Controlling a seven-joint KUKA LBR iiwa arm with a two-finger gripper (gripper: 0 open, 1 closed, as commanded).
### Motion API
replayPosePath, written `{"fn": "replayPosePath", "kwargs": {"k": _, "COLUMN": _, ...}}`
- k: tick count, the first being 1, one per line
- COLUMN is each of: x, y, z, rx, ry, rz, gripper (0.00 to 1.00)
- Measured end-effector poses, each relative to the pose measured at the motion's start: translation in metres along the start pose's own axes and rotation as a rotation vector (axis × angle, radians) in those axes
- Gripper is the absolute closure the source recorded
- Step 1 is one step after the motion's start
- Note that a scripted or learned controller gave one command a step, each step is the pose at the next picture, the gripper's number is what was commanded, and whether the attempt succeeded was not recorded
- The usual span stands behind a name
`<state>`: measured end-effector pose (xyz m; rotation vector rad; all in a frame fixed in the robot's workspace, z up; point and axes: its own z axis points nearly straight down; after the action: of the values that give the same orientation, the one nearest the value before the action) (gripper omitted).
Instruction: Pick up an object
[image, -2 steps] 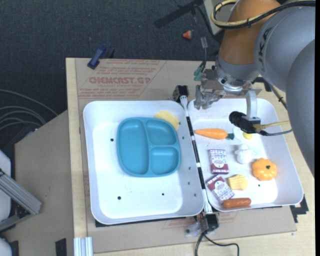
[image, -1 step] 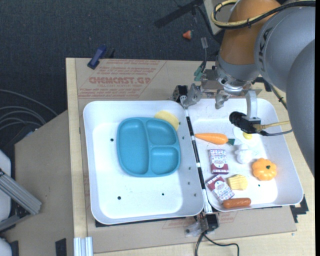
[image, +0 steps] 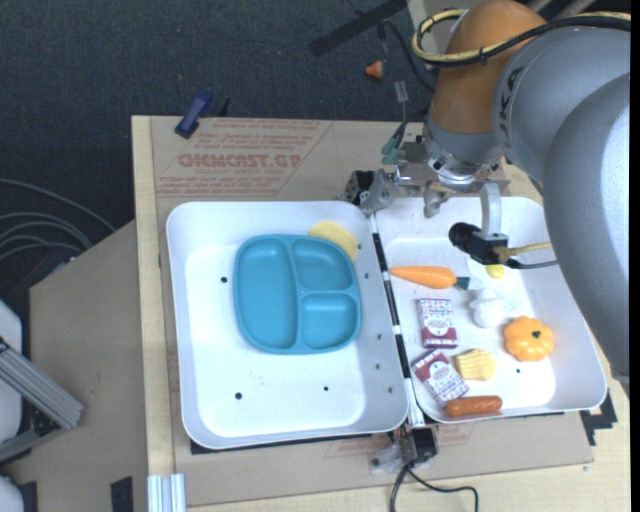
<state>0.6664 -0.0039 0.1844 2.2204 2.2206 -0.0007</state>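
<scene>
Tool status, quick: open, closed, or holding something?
Tool: cannot be told from this view; it hangs over the far end of the right bin.

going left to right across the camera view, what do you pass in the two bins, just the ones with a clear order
blue divided plate → carrot → small orange pumpkin
</scene>
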Motion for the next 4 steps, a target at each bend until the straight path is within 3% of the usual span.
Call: {"fn": "replayPosePath", "kwargs": {"k": 4, "x": 0.0003, "y": 0.0003, "z": -0.0005, "rx": -0.001, "ry": 0.000, "rz": -0.001, "gripper": 0.00}}
